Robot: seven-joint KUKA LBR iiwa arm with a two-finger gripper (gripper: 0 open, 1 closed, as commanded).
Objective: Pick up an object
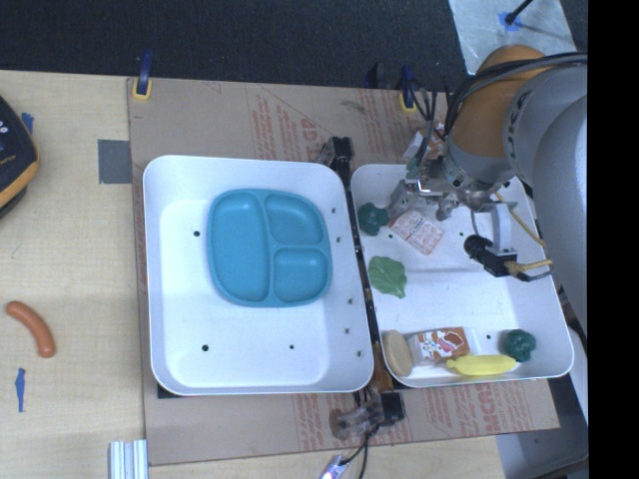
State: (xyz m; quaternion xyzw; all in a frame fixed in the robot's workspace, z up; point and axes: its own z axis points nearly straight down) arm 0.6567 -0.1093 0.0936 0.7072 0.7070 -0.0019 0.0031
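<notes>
From my remote seat I watch the gripper (pixel 424 200) low in the right bin (pixel 544 287), at about eleven o'clock of that bin's floor, with the grey arm (pixel 544 138) reaching in from three o'clock. Just under the tool lies a small white-and-red packet (pixel 416 232), the likeliest target, though I cannot tell whether the gripper is spread or closed, nor whether it touches the packet at all. A dark green piece (pixel 372 218) sits at the packet's nine o'clock against the bin wall, and a lighter green leafy toy (pixel 387 275) lies near, toward seven o'clock.

My worries: the packet looks flat and thin, so a pinch may skate over it or merely shove it into the dark green piece. Close to the wall, the tool could also catch the rim. The black cable loop (pixel 489 252) hanging at the wrist's four o'clock might drag across the floor.

Along the bin's six o'clock edge rest a tan biscuit-like piece (pixel 397 352), a printed box (pixel 441 344), a yellow banana (pixel 484 365) and a dark green lump (pixel 518 343), well apart from the action. The left bin (pixel 180 357) carries a blue divided plate (pixel 269 246); a toy sausage (pixel 32 327) lies on the bench (pixel 60 257) at nine o'clock
</notes>
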